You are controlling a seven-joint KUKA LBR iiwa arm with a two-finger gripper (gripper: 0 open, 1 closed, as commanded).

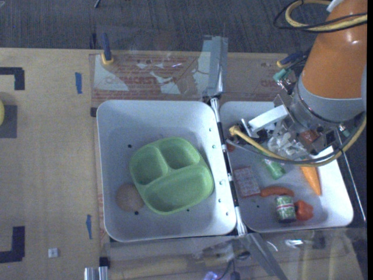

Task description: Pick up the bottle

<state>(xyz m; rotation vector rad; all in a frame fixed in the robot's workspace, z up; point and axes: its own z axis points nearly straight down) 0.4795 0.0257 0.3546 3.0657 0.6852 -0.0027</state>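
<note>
A small green bottle-like object (273, 168) lies in the right bin (344, 214), partly covered from above by the arm's wrist. My gripper (285, 144) hangs low over the bin's middle, just above and slightly behind that green object. Cables and wrist hardware clutter the gripper, and nothing clearly shows between it and the bin floor.
The right bin also holds a small green-labelled can (285, 207), an orange carrot (312, 179), a red pepper-like piece (277, 191), a red item (304, 210) and a flat pinkish packet (246, 181). The left bin (111, 127) holds a green divided plate (172, 174) and a brown ball (129, 197).
</note>
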